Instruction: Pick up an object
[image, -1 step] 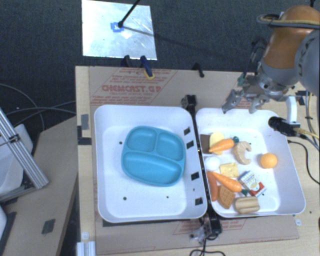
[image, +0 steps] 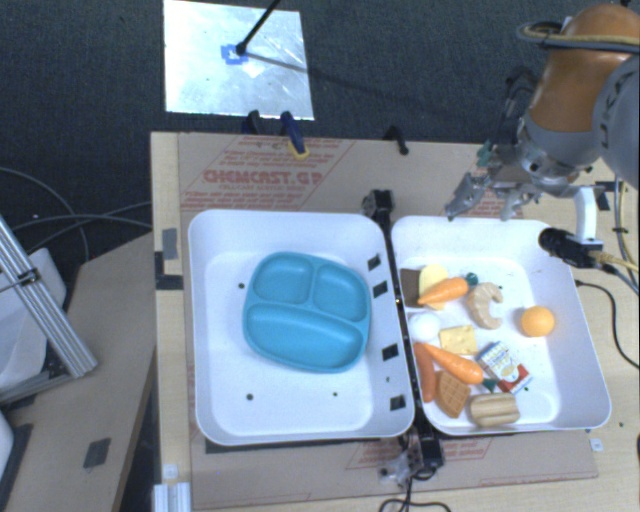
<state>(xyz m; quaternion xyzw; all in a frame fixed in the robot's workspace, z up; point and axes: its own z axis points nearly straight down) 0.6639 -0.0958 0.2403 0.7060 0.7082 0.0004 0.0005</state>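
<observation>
The right bin (image: 560, 275) holds the pickable items, clustered toward its left and near sides. A carrot (image: 443, 291) lies with its long axis running left-low to right-high, green tip toward the right. A second carrot (image: 449, 362) lies slanted the other way, from upper left down to lower right, just beside a narrower orange piece (image: 427, 372) running nearly front to back. A bread roll (image: 494, 408) lies crosswise along the near wall. An orange ball (image: 538, 321) sits apart near the right wall. The far half of this bin's floor is bare, giving open room there.

The left bin (image: 220, 300) carries a blue divided tray (image: 307, 310), tilted slightly, with bare floor all around it.

The gripper (image: 487, 203) hangs above the far rim of the right bin, holding nothing; its fingers stand apart.

Both bins rest on a cardboard sheet (image: 260, 170) over a tan bench, with dark carpet (image: 80, 90) beyond and a foil square (image: 236, 60) at the far side.
</observation>
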